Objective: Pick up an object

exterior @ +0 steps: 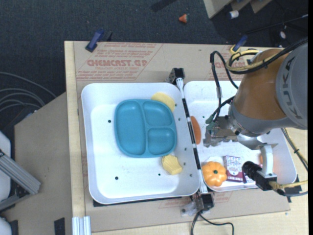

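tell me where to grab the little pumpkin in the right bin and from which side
Grip the pumpkin across its round middle, coming straight down from above. It sits upright in the near corner of the right bin, walls close on two sides and a small packet beside it, so the top looks like the freest approach.

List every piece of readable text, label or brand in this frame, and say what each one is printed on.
"KUKA": partly visible letters running down the grey arm at the right edge.
"CHEMCAST GP" or similar: large red print on the brown board under the bins; the letters are blurred, so the reading is uncertain.
Smaller red lines above and below that print: too blurred to read.
Small purple and white packet in the right bin: print too small to read.
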Robot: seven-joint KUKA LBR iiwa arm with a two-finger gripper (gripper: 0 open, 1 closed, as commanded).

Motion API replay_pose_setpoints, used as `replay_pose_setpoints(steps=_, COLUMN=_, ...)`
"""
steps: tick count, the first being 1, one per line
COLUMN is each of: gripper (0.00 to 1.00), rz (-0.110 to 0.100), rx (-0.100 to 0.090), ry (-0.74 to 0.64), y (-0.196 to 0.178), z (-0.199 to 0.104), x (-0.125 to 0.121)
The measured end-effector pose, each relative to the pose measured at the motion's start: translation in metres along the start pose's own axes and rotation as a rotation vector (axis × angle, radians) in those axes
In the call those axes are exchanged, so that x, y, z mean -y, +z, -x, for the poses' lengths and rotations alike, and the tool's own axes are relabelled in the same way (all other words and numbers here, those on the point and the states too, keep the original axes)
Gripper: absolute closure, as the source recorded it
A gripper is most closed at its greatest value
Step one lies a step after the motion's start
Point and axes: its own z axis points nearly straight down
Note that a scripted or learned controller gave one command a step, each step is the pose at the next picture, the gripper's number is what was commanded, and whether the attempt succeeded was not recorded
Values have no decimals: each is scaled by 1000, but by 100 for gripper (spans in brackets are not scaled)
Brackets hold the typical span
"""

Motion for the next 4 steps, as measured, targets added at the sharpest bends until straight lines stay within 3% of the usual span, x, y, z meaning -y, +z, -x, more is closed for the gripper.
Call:
replay_pose_setpoints(steps=1, gripper=100, rz=-4, rx=-1, ry=1, y=24, z=-10, x=1)
replay_pose_setpoints(steps=2, gripper=100, rz=0, rx=1, ry=1, y=8, z=35, x=0)
replay_pose_setpoints(steps=3, gripper=100, rz=-4, rx=-1, ry=1, y=18, z=26, x=1)
replay_pose_setpoints(steps=4, gripper=100, rz=-5, rx=-1, ry=0, y=24, z=-9, x=1)
